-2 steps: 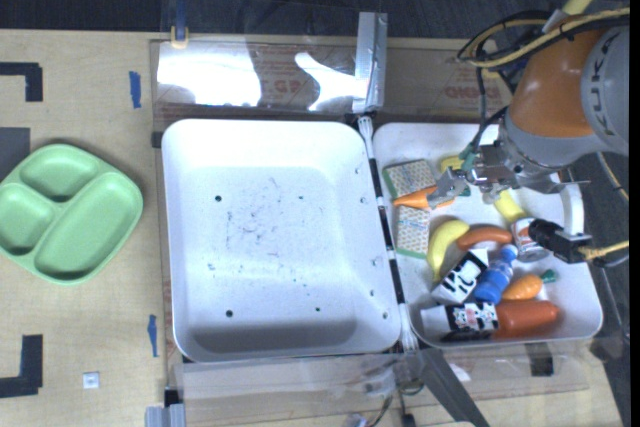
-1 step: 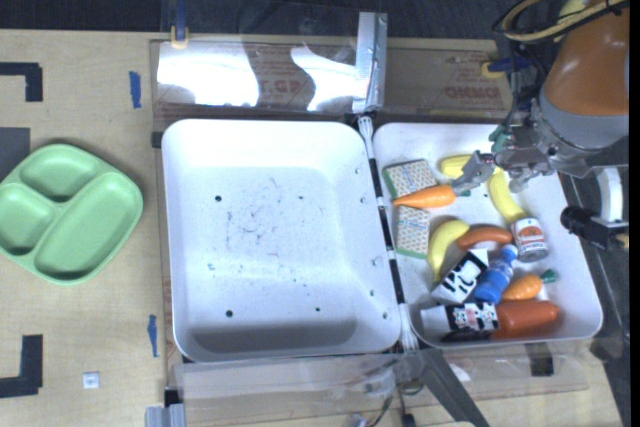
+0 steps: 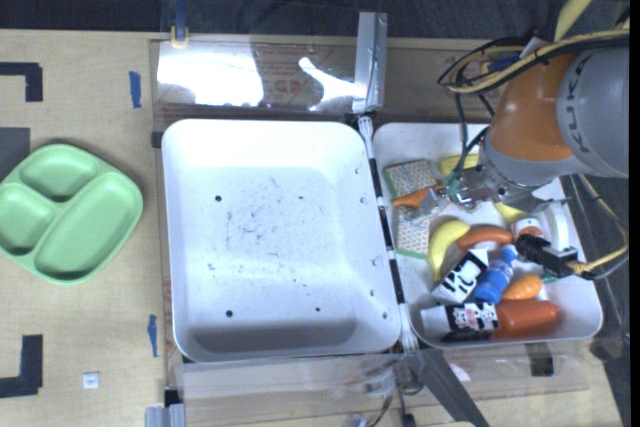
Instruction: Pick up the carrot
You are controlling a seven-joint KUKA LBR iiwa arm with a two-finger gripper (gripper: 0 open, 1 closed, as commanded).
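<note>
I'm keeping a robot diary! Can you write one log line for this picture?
arm: over right bin | carrot: lying among toys, not picked | left bin: no toys | green tray: left of bins

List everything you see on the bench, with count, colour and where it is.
Bins: two, white, side by side mid-bench.
Divided plate: one, green, left of the bins.
Carrot: one, orange, right bin, near the front.
Banana: one, yellow, right bin, middle.
Bottle: one, blue, right bin, beside the carrot.
Other toys: several, mixed colours, piled in the right bin.
Arm: one, grey with orange band, over the right bin.
Hand: one, low over the right bin's back half.
</note>
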